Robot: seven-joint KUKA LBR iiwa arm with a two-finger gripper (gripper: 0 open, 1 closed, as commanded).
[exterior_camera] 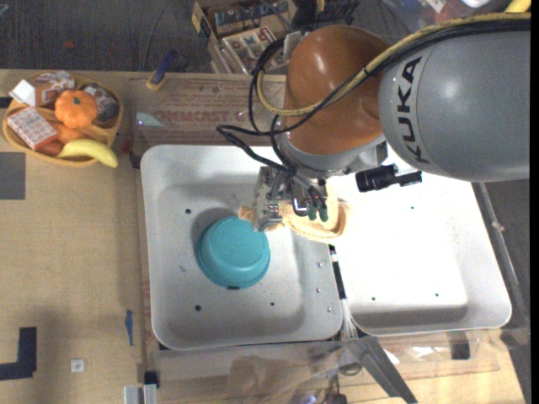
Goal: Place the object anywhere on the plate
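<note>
A round teal dish (234, 252) lies in the left white bin (168, 225), left of the bin's middle. A flat tan, yellowish object (330, 223) lies at that bin's right wall, partly hidden under the gripper. My gripper (290, 204) hangs from the grey arm with its orange band, directly over the tan object's left part and just up and right of the teal dish. Whether it touches or holds the tan object is hidden by the wrist and cables.
The right white bin (421, 259) adjoins the left one. A basket with a banana and an orange fruit (63, 124) sits on the bench at far left. Boxes and clutter stand behind the bench. The arm's bulk covers the bins' upper middle.
</note>
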